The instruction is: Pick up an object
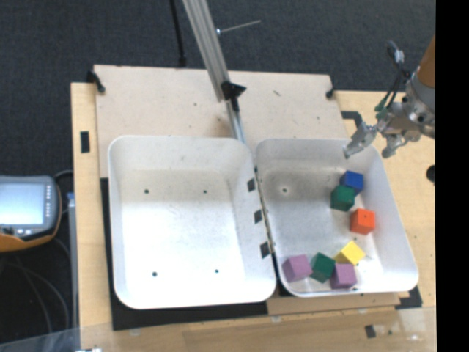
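The right bin (293,211) holds several small cubes. A blue cube (352,180) and a green cube (341,197) touch near its right wall, with an orange cube (362,221) just below them. Along the front wall lie a yellow cube (352,253), a second green cube (322,267) and two purple cubes (297,268) (343,275). My gripper (374,147) hangs over the bin's back right corner, above and behind the blue cube. It is open, with nothing between its fingers (355,144).
The left bin (183,218) sits beside the right one, sharing a middle edge. A slanted aluminium pole (209,42) rises from behind the bins. A small screen device (26,204) sits off the bench at the far left.
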`<state>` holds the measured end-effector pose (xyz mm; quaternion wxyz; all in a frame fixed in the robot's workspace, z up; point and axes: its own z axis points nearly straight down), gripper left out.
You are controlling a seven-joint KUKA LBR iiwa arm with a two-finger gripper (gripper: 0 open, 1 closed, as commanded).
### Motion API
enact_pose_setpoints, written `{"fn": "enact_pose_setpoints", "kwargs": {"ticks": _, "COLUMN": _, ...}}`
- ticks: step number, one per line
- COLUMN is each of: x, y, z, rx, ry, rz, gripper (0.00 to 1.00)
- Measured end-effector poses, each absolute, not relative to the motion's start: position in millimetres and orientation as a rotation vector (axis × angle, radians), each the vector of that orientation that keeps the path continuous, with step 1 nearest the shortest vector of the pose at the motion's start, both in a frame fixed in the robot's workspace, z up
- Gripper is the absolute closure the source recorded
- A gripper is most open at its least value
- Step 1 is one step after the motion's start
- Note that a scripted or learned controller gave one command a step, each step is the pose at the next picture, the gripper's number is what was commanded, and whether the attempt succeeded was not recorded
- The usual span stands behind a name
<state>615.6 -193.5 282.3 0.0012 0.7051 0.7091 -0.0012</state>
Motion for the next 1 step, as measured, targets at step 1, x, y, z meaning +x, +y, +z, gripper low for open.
{"fn": "enact_pose_setpoints", "kwargs": {"ticks": 1, "x": 575.7, "y": -162.8, "z": 337.4, "rx": 2.212, "ry": 2.224, "rz": 0.006, "gripper": 0.0}}
